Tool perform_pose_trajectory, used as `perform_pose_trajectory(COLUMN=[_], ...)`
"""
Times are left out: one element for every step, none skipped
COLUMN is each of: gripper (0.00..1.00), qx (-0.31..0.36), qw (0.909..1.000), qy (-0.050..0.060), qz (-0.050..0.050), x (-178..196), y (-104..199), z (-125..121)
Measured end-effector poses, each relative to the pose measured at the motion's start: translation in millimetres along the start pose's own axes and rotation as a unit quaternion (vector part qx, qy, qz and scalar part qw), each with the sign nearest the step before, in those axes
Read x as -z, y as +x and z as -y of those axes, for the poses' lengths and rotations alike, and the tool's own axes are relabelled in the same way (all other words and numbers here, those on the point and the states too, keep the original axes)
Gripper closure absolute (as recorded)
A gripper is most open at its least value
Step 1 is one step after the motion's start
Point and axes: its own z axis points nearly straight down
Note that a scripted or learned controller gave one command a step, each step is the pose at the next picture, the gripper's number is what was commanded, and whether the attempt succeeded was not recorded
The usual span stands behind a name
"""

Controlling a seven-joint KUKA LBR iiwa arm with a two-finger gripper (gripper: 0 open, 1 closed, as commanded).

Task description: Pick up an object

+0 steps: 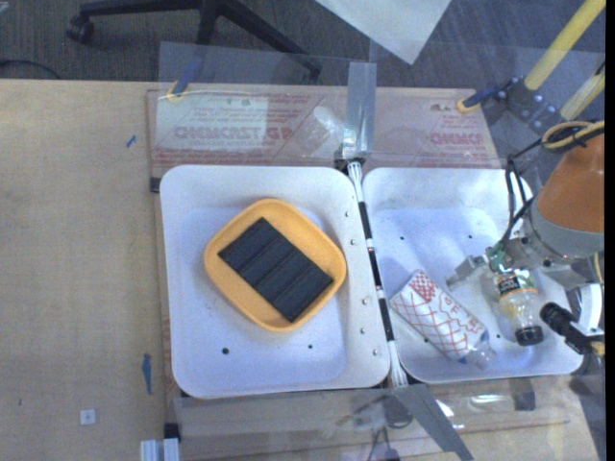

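My gripper (488, 265) hangs low over the right bin (423, 209), under the grey wrist with its orange band (577, 192). Just below it lies a small clear plastic bottle (516, 305) with a black cap, its neck end close to the gripper. I cannot tell whether the two are touching. To the left of the bottle, a red-and-white patterned packet (444, 321) lies at a slant near the bin's front. In the left bin (192, 353), an orange square dish (275, 262) holds a black ribbed pad.
The divider between the two bins (370, 277) runs down the middle. A taped cardboard sheet (250, 128) lies behind the bins. A black part of the arm (567, 325) reaches over the right bin's front right corner.
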Motion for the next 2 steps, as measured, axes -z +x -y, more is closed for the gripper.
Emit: perform_pose_trajectory(gripper=[0.00,0.00], qx=[0.025,0.005], qw=[0.9997,1.0000], qy=[-0.001,-0.002], qz=[-0.004,0.001], x=[-1,-3], y=[-8,-13], z=[-22,-63])
